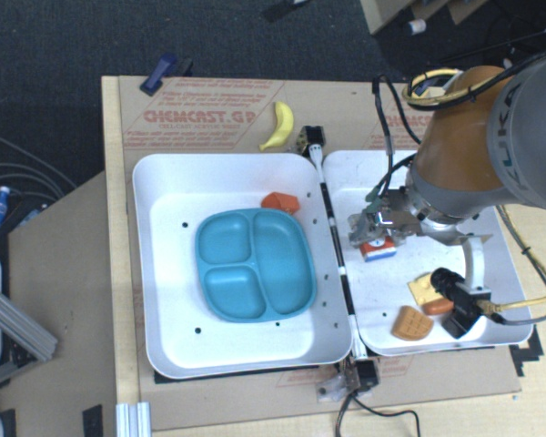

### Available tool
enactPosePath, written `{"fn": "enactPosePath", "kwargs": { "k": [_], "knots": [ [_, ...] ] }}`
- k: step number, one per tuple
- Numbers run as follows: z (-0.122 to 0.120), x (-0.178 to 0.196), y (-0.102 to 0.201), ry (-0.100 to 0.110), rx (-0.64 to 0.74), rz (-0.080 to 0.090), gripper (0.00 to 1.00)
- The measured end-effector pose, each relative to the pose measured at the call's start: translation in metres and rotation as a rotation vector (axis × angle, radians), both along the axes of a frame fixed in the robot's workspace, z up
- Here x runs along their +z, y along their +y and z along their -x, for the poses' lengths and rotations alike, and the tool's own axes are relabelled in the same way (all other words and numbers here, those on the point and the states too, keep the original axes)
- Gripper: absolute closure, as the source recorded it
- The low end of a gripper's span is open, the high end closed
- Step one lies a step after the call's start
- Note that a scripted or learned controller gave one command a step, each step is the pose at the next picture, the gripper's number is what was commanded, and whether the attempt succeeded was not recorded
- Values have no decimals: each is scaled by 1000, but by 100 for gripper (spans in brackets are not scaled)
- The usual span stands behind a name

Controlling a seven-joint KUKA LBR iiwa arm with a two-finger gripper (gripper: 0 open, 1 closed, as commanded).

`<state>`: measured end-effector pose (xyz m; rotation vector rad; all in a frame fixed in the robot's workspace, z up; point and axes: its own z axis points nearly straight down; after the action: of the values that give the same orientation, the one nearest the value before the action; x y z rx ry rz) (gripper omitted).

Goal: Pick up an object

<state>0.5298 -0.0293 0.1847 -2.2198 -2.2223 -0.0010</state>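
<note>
Just under the hand [375,227], seemingly touching: small red-and-blue object [379,249].

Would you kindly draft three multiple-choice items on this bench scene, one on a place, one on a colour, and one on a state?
1. Where does the banana lie?
A. in the left bin
B. on the cardboard beyond the bins
C. on the divided plate

2. What colour is the divided plate?
A. blue
B. red
C. yellow

3. How does the divided plate lie?
A. propped on its edge
B. upside down
C. flat, compartments up

Answers:
1 B, it lies on the printed cardboard, outside both rims.
2 A, it is light blue against the white left bin.
3 C, its three hollows face the camera.
</note>
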Motion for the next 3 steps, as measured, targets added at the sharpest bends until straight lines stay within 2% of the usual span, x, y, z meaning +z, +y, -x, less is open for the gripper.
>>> {"fn": "enactPosePath", "kwargs": {
  "k": [1, 2, 3],
  "knots": [
    [51, 64, 53, 1, 0, 0, 100],
    [51, 75, 68, 0, 0, 1, 100],
    [51, 81, 67, 0, -1, 1, 100]
  ]
}}
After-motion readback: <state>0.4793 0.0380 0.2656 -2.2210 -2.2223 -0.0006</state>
